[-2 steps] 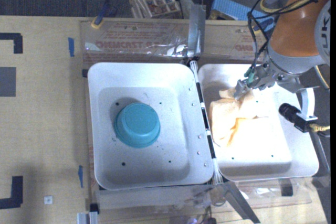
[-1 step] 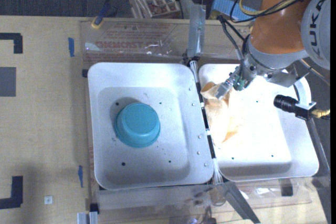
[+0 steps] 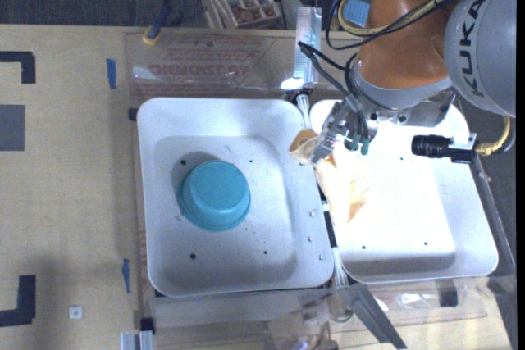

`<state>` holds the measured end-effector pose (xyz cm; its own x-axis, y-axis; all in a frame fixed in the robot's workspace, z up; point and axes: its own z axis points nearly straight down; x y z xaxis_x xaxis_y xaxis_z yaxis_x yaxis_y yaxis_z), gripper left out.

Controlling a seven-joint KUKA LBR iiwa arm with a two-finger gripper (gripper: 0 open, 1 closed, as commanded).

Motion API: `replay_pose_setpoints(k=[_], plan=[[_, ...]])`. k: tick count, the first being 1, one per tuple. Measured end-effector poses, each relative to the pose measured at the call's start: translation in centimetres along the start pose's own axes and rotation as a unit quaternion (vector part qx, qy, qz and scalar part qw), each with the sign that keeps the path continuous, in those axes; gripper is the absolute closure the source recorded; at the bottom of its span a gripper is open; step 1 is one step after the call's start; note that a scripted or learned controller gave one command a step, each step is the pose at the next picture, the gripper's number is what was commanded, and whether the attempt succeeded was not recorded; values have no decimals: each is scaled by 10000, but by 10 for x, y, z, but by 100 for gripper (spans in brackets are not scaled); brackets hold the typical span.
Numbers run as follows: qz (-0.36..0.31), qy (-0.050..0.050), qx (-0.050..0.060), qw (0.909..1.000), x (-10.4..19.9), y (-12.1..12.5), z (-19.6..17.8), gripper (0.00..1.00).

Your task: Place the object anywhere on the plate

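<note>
Blue plate (image 3: 215,193) sits alone in your left bin (image 3: 156,127). Your gripper (image 3: 328,145) grasps a tan object (image 3: 302,145) above the bins' shared edge; placing it remains.

Blue plate (image 3: 215,194) seemingly unobstructed; bin wall (image 3: 316,176) intervenes.

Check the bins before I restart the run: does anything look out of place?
Yes. The blue plate sits in the left bin, but the tan object lies across the rims between both bins, beside the tool, not on the plate.
</note>
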<state>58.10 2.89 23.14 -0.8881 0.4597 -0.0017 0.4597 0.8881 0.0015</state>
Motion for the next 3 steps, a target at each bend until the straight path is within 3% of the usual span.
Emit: replay_pose_setpoints(k=[1, 2, 3], plan=[[-1981, -26, -17, 9802, 13, 53, 10, 100], [-2367, -28, -20, 9716, 24, 103, 7, 100], [-2364, -30, -22, 9716, 24, 103, 6, 0]])
